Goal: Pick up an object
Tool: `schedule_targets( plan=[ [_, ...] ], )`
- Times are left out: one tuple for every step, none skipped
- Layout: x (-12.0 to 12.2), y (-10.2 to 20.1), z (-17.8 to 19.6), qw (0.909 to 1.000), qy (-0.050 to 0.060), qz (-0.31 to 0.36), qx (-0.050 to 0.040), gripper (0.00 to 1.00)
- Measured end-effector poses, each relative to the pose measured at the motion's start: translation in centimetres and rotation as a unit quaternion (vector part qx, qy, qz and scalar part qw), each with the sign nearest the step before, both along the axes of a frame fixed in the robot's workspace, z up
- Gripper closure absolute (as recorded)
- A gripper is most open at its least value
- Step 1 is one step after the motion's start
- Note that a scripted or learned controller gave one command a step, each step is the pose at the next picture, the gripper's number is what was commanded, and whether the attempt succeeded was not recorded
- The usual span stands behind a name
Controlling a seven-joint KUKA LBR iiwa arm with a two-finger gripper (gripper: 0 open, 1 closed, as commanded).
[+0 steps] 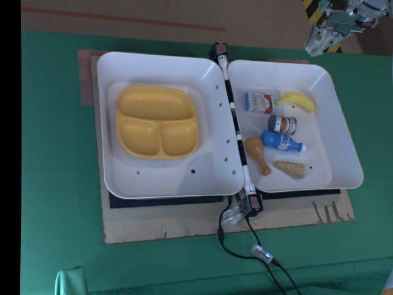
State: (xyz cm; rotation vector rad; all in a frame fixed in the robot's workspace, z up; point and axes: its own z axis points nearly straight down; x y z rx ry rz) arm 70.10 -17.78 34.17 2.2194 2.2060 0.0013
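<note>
**benchrat:** So the gripper [320, 42] is parked up past the far right corner of the right bin [344, 158], over the green bench [61, 165]. Nothing between its fingers as far as I can see, and whether they're spread or pinched I honestly can't tell from this angle.

**kuka_kev:** Everything to grab sits in that right bin. Banana [296, 101] by the far edge, a little carton [259, 102] just left of it, a small can [282, 125] mid-bin, the blue bottle [282, 142] lying on its side right below the can, the drumstick [258, 154] towards the divider side, and a cone-ish wedge [289, 168] near the front edge.

**benchrat:** All toy food, I'd guess. Light, hard plastic, probably slick. The bottle and can look like they'd roll if nudged.

**kuka_kev:** I'd go for the banana across its middle, or the drumstick at the thin shaft. Carton's flat sides look friendlier still.

**benchrat:** Room's tight around can and bottle, they're nearly touching. The banana has free space on its right. Bin floor's smooth white, so stuff may skid. The left bin [123, 183] just holds the yellow divided plate [158, 121].
</note>
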Motion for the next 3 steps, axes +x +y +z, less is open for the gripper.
schedule_targets(
  plan=[
    [0.0,0.0,0.0,1.0,0.0,0.0,-0.0001,0.0],
    [0.0,-1.1,-4.4,1.0,0.001,0.0,-0.0006,0.0],
    [-5.3,-1.2,-14.7,1.0,-0.003,0.0,0.0004,0.0]
  ],
)
